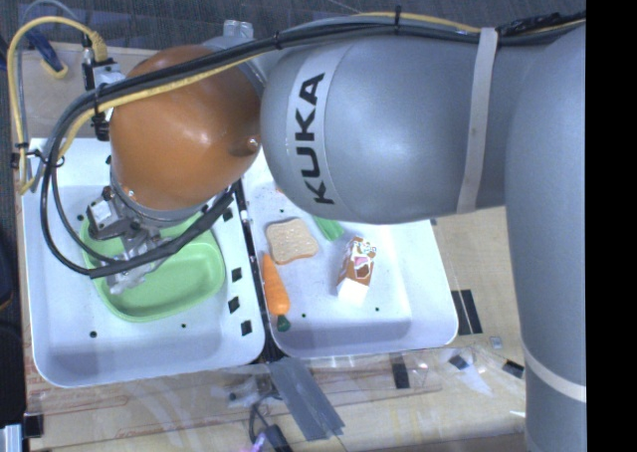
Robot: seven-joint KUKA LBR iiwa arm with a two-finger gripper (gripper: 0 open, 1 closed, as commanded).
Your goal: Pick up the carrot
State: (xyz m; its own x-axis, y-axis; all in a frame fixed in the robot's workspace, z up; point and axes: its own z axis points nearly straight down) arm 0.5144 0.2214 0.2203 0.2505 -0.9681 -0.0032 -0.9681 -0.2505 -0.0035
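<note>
Camera view, looking down at a slant on two shallow white bins side by side. A large grey KUKA arm (398,112) reaches in from the right, its orange band (179,131) hanging over the left bin (60,340). Below the band the gripper (124,251) sits low over a light green dish (174,286) in that bin; whether it is open or closed cannot be told, as the wrist hides it.

The carrot (275,286) lies in the right bin (428,316), close against its left wall, long axis pointing roughly toward and away from the viewer, green tip nearest. Just beyond it is a slice of toast (291,240), and further right a small carton (356,269).

To do this step well, the gripper likely needs to cross the divider, align across the carrot's narrow width, and allow for the nearby wall crowding one side
</note>
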